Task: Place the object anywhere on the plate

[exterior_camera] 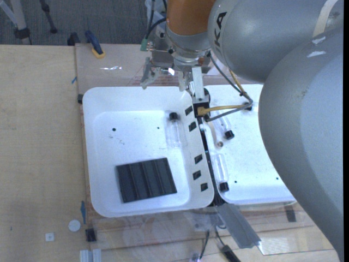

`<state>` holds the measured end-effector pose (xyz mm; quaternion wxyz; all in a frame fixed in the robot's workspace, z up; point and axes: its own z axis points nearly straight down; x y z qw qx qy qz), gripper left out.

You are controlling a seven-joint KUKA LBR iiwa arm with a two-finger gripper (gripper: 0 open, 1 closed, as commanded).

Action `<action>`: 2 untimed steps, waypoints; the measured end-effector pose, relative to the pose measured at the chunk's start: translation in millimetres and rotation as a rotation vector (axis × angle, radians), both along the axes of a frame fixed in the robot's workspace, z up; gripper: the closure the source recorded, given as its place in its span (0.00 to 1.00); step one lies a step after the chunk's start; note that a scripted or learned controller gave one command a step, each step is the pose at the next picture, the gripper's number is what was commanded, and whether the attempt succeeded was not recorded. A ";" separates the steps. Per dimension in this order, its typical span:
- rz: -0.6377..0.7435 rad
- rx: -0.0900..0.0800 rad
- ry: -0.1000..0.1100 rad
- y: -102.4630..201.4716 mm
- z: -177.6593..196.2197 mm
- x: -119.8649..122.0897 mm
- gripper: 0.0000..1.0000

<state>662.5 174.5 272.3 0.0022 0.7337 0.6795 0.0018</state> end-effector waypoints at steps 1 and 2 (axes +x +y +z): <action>0.002 0.000 -0.005 1.3 10.8 0.4 1.00; 0.003 0.000 -0.004 1.9 10.6 0.2 0.00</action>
